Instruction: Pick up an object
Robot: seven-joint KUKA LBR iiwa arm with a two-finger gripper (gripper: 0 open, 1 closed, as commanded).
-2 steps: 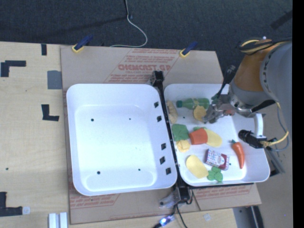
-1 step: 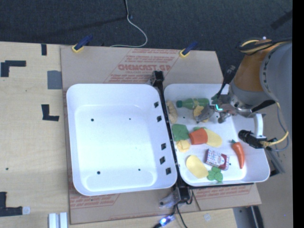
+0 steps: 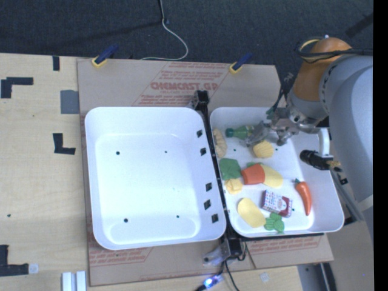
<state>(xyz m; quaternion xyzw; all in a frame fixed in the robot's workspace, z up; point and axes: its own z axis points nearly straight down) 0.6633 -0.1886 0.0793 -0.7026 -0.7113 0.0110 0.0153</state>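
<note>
— Where is the gripper (image 3: 265, 139) right now?

— Low in the right bin (image 3: 321, 224), near its far edge, with the grey arm (image 3: 345, 102) and its orange band (image 3: 309, 77) reaching in from the right. Whether it is spread or closed, I cannot tell; the metal parts blur together there.

— Is it carrying anything?

— Nothing shows clearly gripped. A small yellow piece (image 3: 263, 150) lies right under it, touching or nearly so, and a green bottle-like toy (image 3: 238, 132) lies just to its left.

— What else is in that bin?

— A pale corn-like piece (image 3: 219, 143) sits against the wall near the left bin. Toward the middle there is a green block (image 3: 230, 168), an orange-red block (image 3: 254, 174) beside it, and a yellow lump (image 3: 273, 177) touching that one. A small yellow cube (image 3: 233, 186) lies just below the green block. Nearer the front are a yellow lemon shape (image 3: 250, 211), a red and white packet (image 3: 277, 203), and a small green leafy piece (image 3: 274, 225). A carrot (image 3: 304, 197) lies by the right side.

— And outside?

— The left bin (image 3: 97, 180) sits alongside, both on a cardboard sheet (image 3: 176, 83) held by two blue-and-yellow clamps (image 3: 104, 56).
</note>
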